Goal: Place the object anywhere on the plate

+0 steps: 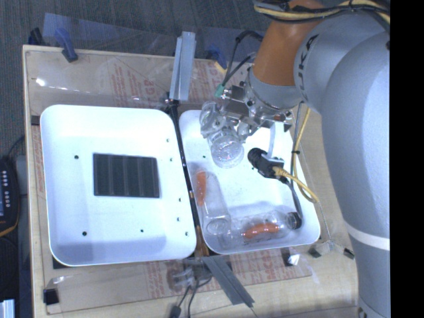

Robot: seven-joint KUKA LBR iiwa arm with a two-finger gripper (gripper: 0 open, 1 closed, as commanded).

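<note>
A dark grey ribbed rectangular plate [126,175] lies flat in the middle of the left white bin [66,237]. My gripper [228,119] hangs over the far part of the right white bin [308,234]. A clear plastic cup [224,144] lies tilted right at the gripper's tip, its round rim facing the camera. The metal wrist parts overlap the cup's upper end, so the view does not show whether the cup is gripped or only lies under the gripper.
A clear bottle with orange contents [257,228] lies along the right bin's near wall. A clear tube with an orange piece [203,189] lies by its left wall. A black connector with a yellow cable [263,161] hangs off the arm. A grey metal bar [181,65] stands behind the bins.
</note>
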